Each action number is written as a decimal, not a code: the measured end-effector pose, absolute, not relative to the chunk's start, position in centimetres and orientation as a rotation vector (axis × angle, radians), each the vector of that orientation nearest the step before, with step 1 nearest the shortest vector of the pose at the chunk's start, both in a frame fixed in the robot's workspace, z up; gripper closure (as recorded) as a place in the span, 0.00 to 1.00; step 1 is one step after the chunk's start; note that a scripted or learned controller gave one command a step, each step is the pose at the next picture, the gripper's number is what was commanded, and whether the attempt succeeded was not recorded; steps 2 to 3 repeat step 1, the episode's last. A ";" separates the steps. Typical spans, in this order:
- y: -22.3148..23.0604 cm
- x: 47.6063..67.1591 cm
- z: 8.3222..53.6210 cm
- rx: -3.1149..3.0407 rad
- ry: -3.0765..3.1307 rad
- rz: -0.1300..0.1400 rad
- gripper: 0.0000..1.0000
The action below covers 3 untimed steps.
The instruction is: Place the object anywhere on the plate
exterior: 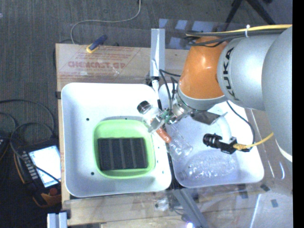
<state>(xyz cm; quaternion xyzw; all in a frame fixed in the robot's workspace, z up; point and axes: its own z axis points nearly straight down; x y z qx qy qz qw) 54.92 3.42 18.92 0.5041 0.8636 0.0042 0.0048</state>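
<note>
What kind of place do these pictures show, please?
Probably a robotics lab or test workshop: a KUKA arm reaches over two white bins on a wooden bench, with loose cables on the carpeted floor.

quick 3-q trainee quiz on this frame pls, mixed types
1. True or false: the green plate lies in the left bin.
2. Which side of the picture does the arm reach in from? A) left B) right C) bottom
3. Fill in: the tool sits above the plate's upper ____ corner.

Key: 1 true; 2 B; 3 right. Note: clear plastic items lie in the right bin; whether the tool holds anything cannot be told here.
</note>
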 end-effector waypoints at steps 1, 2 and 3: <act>3.3 54.7 18.4 1.584 2.712 0.002 0.00; 3.3 54.7 18.4 1.584 2.712 0.002 0.00; 3.3 54.7 18.4 1.584 2.712 0.002 0.00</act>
